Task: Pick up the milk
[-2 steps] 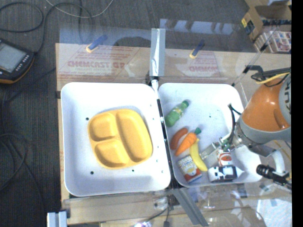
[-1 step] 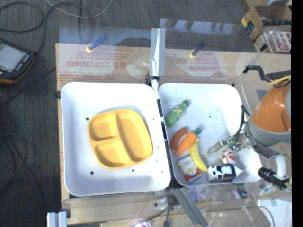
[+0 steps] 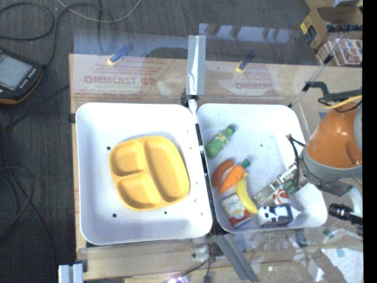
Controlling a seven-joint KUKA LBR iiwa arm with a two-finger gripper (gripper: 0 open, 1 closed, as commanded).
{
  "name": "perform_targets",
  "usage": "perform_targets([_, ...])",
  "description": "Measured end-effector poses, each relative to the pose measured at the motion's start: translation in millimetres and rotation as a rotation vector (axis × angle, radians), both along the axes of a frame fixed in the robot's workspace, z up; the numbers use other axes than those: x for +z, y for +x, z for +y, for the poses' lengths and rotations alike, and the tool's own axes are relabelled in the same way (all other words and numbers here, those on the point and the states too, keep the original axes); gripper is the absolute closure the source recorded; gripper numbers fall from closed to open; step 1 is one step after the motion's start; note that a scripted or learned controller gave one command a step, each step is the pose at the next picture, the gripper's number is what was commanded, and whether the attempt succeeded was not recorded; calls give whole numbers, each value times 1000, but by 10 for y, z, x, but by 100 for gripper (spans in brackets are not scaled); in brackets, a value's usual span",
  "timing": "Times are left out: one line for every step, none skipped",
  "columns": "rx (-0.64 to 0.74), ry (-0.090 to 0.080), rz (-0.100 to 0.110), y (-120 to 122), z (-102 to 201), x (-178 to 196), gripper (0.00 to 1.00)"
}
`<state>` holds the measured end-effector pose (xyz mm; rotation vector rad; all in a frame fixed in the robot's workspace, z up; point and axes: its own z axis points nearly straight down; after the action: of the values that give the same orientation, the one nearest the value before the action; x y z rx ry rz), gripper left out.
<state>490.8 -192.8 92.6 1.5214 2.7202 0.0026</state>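
Observation:
The milk [image 3: 275, 216] is a small white carton with black patches and a blue side. It lies in the front right corner of the right bin [image 3: 259, 122], beside a red can [image 3: 234, 210]. My gripper [image 3: 278, 187] hangs just behind and above the carton, very close to its top. The grey arm with its orange band [image 3: 334, 141] comes in from the right over the bin's right wall.
In the right bin a banana [image 3: 246, 196], a carrot [image 3: 232, 178] and a reddish sausage [image 3: 222, 170] lie left of the gripper, with a green bottle [image 3: 220, 141] farther back. The left bin [image 3: 94, 128] holds a yellow divided tray [image 3: 150, 171].

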Motion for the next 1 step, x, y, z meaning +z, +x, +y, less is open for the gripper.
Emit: perform_targets([2, -1, -13, 47, 17, 119, 100])
